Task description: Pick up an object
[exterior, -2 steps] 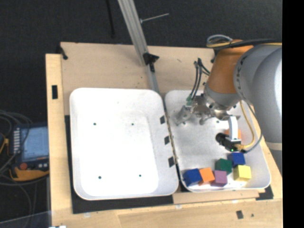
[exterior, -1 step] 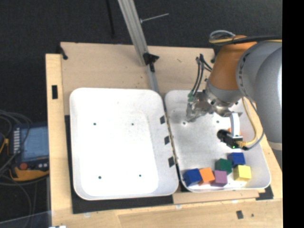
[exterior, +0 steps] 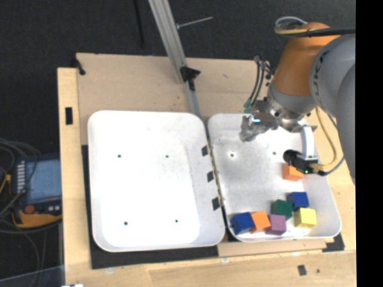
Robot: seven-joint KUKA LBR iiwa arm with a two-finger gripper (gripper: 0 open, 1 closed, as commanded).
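- bins (exterior: pixel 149 178): white
- arm (exterior: pixel 335 70): grey, orange band
- blocks: blue (exterior: pixel 242 222), orange (exterior: pixel 261 220), purple (exterior: pixel 277 223), green (exterior: pixel 282 208), yellow (exterior: pixel 306 217), blue (exterior: pixel 297 199), orange (exterior: pixel 292 173)
- bench (exterior: pixel 119 82): tan

Grey arm (exterior: pixel 338 70) wearing orange band (exterior: pixel 296 61) above wrist — black cables (exterior: pixel 258 85) running alongside, metallic gripper (exterior: pixel 250 129) showing grey.

Gripper (exterior: pixel 249 128) hangs over the right bin (exterior: pixel 239 178), near its far-left corner; coloured blocks (exterior: pixel 272 219) cluster along its near edge.
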